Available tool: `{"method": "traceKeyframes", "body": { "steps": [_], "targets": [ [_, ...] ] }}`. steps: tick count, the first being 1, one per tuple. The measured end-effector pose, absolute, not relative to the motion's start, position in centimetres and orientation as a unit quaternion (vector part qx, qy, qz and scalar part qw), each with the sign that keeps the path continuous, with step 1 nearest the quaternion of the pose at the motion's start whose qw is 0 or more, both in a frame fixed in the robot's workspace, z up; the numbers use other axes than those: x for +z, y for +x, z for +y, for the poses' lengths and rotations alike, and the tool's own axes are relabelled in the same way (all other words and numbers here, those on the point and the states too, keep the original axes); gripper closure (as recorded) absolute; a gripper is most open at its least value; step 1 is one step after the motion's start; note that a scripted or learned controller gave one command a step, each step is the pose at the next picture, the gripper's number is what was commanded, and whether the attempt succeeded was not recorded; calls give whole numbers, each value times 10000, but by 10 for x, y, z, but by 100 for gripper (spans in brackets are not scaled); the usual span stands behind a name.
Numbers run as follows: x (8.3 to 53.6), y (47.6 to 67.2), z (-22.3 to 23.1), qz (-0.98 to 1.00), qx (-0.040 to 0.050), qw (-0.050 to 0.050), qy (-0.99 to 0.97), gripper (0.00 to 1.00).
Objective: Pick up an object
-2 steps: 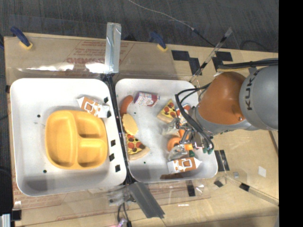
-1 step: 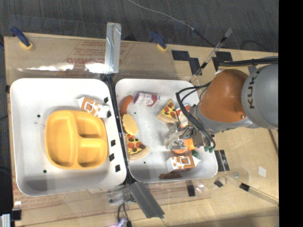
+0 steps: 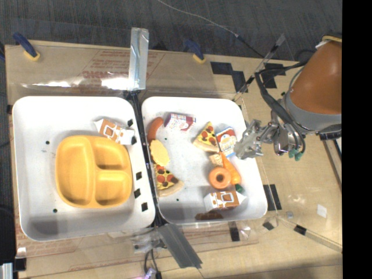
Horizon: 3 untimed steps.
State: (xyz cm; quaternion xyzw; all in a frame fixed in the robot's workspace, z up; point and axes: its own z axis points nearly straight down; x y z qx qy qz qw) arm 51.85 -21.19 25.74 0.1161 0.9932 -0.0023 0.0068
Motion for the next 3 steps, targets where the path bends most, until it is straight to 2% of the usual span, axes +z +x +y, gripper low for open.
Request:
{"method": "traceKeyframes", "body": {
  "steps": [1,2,3],
  "targets": [
    [207,597,-207,9869,3,-15,1615,100],
    [233,645,-178,9942,-1,25,1074,100],
    [286,648,-210,9988,-14,28,485,100]
  ]
}}
